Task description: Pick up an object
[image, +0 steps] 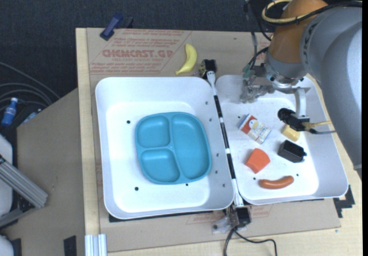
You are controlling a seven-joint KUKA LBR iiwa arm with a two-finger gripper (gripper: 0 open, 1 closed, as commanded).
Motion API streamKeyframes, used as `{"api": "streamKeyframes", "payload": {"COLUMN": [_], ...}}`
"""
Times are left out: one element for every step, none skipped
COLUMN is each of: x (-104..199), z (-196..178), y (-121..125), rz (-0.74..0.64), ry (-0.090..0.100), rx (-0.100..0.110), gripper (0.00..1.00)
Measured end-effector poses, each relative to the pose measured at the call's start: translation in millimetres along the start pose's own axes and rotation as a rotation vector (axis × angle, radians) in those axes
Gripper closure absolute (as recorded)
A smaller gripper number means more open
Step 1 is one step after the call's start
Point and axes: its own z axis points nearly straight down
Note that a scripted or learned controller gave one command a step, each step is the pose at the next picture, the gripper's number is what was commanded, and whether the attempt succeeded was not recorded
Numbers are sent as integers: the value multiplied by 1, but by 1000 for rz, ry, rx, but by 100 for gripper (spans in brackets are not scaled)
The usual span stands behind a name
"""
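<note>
A blue tray (172, 147) is lying in the left bin (109, 96), and a banana (187, 59) is sitting on the bench behind it. In the right bin (328, 183) a small carton (254, 128), an orange block (257, 160), a sausage (276, 182) and a black block (291, 151) are lying apart. The gripper (257, 89) is hanging over that bin's back corner, holding nothing.

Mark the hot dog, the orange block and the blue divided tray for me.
hot dog (276, 182), camera view, middle of its length.
orange block (257, 160), camera view, centre of its top face.
blue divided tray (172, 146), camera view, central divider ridge.
</note>
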Motion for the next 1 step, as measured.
{"api": "streamKeyframes", "payload": {"x": [0], "z": [0], "y": [0], "rz": [0], "ry": [0], "rx": [1], "gripper": [0]}}
